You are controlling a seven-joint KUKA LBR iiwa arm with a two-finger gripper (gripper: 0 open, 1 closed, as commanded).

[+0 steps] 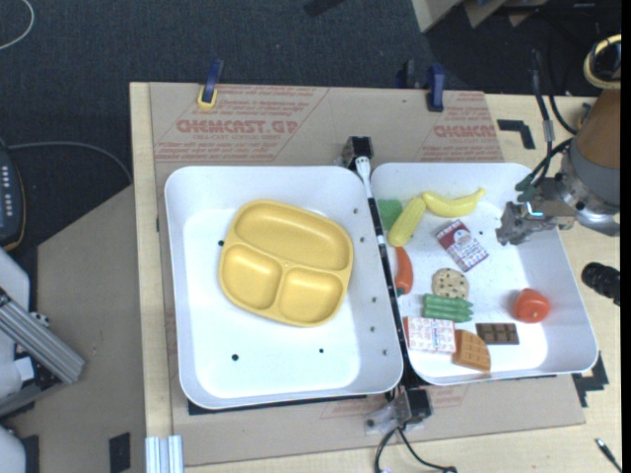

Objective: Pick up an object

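My gripper (515, 227) hangs over the upper right part of the right bin (577, 304), with bare white floor under it. A red and white packet (461, 243) lies just to its left. A red tomato (531, 305) sits below it. Farther left are a yellow banana (453, 202), a corn cob (405, 221), a green piece (389, 212), an orange carrot (402, 269) and a cookie (450, 283). Near the front edge lie green beans (449, 307), a white card (430, 336), a waffle (471, 351) and a chocolate bar (496, 333).
The left bin (197, 353) holds a yellow divided plate (286, 261) with three compartments. A black bar (380, 254) joins the two bins. Blue and yellow clamps (208, 85) grip the cardboard-covered bench at the back.
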